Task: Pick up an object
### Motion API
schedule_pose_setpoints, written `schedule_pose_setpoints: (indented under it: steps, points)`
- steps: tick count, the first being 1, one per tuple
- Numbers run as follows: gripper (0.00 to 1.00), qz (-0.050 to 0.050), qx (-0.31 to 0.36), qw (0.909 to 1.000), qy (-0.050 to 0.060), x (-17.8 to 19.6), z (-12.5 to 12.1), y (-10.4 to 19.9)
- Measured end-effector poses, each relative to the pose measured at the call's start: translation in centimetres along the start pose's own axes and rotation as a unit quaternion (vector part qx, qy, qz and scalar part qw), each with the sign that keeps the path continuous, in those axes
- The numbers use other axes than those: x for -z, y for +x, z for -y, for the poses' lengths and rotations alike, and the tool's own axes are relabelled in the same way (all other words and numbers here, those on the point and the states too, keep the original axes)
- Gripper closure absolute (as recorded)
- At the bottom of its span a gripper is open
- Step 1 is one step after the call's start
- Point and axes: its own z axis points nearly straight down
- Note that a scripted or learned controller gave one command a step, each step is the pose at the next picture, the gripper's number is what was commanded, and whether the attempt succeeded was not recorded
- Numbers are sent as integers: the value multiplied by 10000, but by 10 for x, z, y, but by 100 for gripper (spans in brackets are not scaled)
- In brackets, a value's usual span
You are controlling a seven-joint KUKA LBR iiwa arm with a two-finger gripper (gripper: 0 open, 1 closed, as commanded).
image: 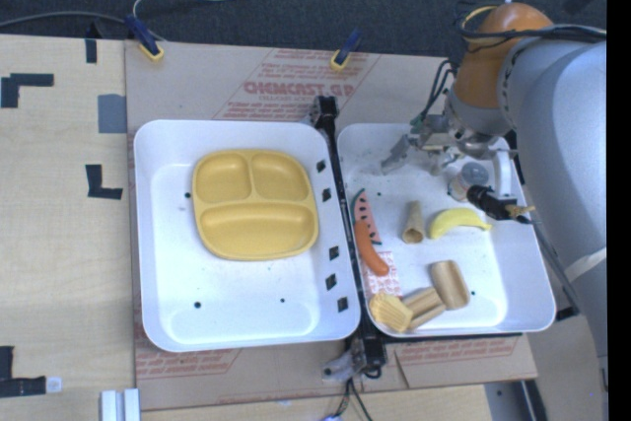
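Observation:
The right bin [513, 306] holds several toy foods: an orange carrot [370, 237] along its left wall, a small tan cylinder [412, 222], a yellow banana [458, 222], two tan wooden pieces [449, 283] and a yellow ridged piece [389, 312] at the front. My gripper [426, 149] hangs over the far part of the right bin, behind the cylinder and the banana and apart from both. Nothing shows in its grasp. The grey arm with its orange band [493, 54] covers the bin's far right corner.
The left bin [163, 301] holds a yellow divided plate [254, 202]. A black divider with clips [335, 212] runs between the two bins. Both bins rest on cardboard [286, 84] clipped to the bench.

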Motion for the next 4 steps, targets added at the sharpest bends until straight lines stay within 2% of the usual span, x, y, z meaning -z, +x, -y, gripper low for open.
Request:
schedule_pose_setpoints:
  steps: [1,2,3,4]
  points:
    - [0,-9,1,10000,16,-1,1,49]
    - [0,-3,-6,10000,14,0,37,47]
    - [0,-4,-1,10000,4,-1,16,16]
    - [0,-5,-6,10000,14,0,44,48]
